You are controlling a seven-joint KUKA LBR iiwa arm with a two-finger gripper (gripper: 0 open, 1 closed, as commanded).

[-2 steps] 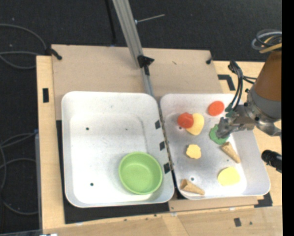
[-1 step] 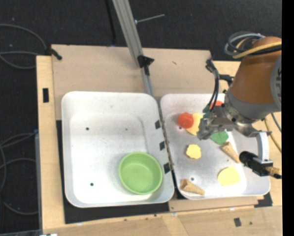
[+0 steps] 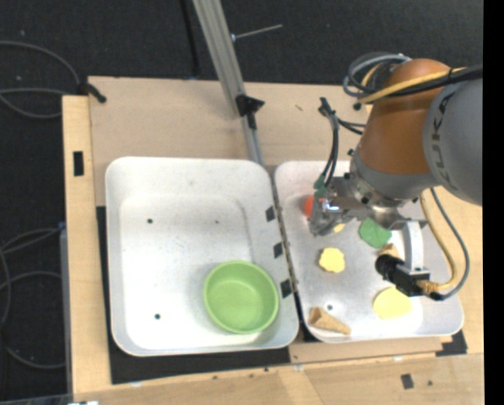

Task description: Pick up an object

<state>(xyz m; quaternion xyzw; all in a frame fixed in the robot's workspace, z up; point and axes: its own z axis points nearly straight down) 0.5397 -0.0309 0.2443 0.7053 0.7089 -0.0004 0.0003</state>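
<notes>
My gripper [image 3: 326, 218] hangs low over the upper left part of the right bin [image 3: 441, 323], under the orange wrist. A small red-orange object [image 3: 309, 203] peeks out at its left side. Just below the gripper a small yellow piece [image 3: 332, 261] lies on the bin floor. A green object [image 3: 374, 232] sits to the gripper's right, partly under the arm. A larger yellow piece [image 3: 392, 304] lies near the bin's lower right, and a tan wedge [image 3: 328, 319] rests at the bin's front edge.
The left bin [image 3: 142, 226] holds a green bowl [image 3: 241, 296] at its lower right. A metal pole [image 3: 226, 57] slants down to the divide between the bins. A black cable connector [image 3: 403, 275] hangs over the right bin.
</notes>
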